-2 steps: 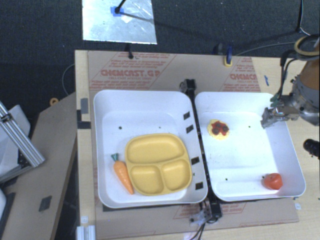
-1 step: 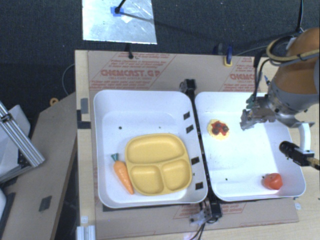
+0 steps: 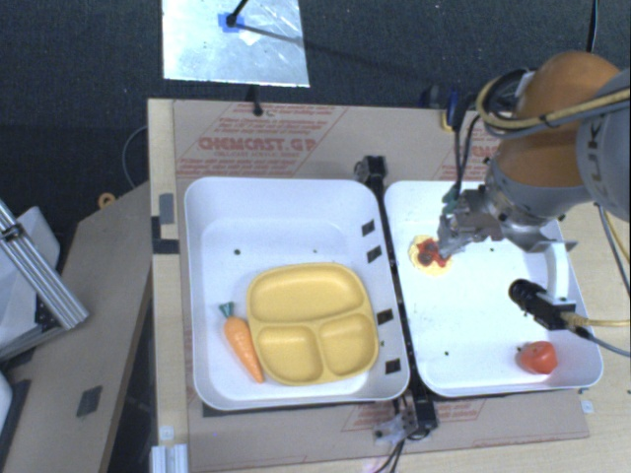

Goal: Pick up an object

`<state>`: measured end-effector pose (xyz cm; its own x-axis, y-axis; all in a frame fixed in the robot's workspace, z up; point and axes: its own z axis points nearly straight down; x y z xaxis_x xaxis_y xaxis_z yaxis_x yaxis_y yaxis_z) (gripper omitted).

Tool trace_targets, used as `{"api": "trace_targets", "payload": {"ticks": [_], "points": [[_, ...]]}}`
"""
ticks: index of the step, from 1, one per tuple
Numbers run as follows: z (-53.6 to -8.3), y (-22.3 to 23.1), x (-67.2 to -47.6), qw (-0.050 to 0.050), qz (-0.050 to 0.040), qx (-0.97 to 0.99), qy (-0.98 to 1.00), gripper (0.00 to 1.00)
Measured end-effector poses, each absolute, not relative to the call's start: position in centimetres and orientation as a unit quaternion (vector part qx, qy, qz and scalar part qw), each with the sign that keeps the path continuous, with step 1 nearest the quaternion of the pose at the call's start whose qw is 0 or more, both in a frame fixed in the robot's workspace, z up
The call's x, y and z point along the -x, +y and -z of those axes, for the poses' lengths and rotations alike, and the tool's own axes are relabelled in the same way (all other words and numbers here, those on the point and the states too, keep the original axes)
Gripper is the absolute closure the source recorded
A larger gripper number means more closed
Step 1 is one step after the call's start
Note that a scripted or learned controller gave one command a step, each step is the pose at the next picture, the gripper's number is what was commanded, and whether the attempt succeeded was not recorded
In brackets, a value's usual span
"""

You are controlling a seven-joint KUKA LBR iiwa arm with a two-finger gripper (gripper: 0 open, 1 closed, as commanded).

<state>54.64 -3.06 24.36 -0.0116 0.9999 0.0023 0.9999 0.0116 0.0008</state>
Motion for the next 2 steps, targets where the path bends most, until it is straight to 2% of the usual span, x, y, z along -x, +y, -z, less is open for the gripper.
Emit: {"api": "trace_targets", "payload": {"ticks": [1, 2], "points": [[-24.8, 2.1, -54.3, 0.0, 0.0012, 0.704, -0.711, 1.0], [-23.5, 8.2, -54.9, 0.0, 0.001, 0.703, -0.711, 1.0]]}}
